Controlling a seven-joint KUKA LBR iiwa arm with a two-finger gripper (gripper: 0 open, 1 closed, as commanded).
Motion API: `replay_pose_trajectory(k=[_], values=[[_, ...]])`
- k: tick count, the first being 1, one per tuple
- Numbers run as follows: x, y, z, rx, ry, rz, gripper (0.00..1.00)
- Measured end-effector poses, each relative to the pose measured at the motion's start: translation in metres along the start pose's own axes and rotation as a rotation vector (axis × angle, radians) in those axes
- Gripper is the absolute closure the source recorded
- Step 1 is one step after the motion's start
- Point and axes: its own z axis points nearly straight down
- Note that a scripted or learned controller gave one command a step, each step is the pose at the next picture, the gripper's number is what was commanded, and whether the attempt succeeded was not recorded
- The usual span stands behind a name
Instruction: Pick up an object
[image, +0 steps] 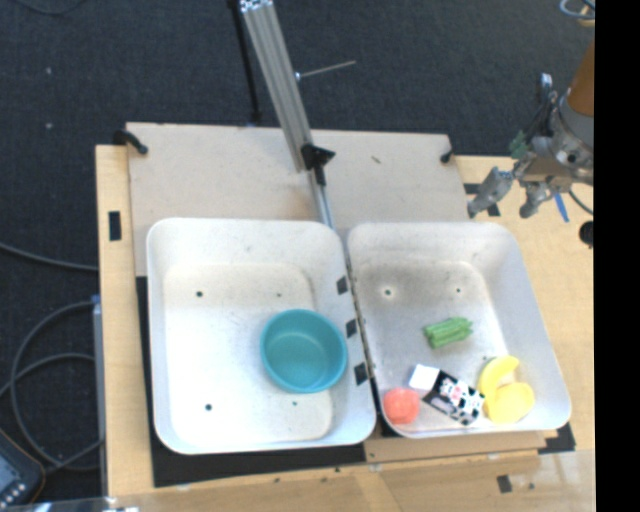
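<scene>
Right bin (520, 290) has the small stuff down in its lower corner: a ridged green piece (447, 332), a round orange ball (402, 404), a black-and-white spotted block (447, 392) and a glossy yellow toy (505, 391). A smooth teal bowl (303, 350) sits in the left bin (200, 300). The gripper (512, 195) hangs at the frame's upper right over the bench, fingers spread apart, holding nothing.

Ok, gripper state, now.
Gripper: open, holding nothing, above the bench beyond the right bin.
</scene>
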Motion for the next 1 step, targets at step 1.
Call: replay_pose_trajectory(k=[1], values=[[-0.0008,-0.0003,-0.0002,0.001,-0.002,0.000,0.00]])
